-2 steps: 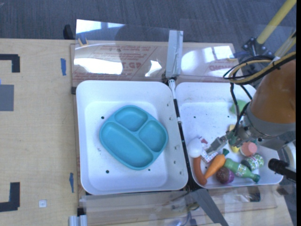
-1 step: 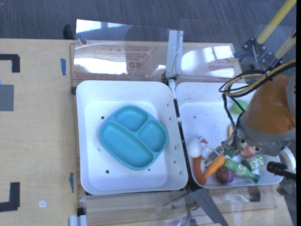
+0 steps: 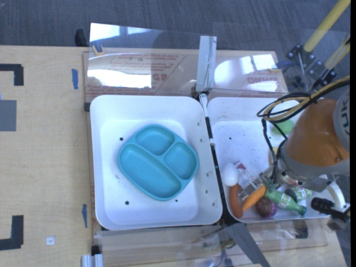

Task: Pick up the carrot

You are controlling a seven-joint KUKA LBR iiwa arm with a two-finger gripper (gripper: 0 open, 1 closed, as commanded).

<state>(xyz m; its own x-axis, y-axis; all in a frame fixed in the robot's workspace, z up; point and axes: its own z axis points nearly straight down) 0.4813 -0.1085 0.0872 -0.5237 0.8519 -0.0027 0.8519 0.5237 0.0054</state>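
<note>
The carrot (image 3: 253, 198) lies in the right bin (image 3: 245, 132), at seven o'clock from the pincer (image 3: 271, 178), just beside it; its grip I cannot tell. Pale wooden bench (image 3: 39, 149), grey carpet (image 3: 167, 4).

Two shallow white plastic bins (image 3: 105, 115) side by side. Left bin: one turquoise three-compartment plate (image 3: 158, 161). Right bin (image 3: 233, 121): one orange carrot (image 3: 253, 197), one white egg (image 3: 230, 176), one purple round vegetable (image 3: 266, 207), one green bottle (image 3: 285, 200).
</note>
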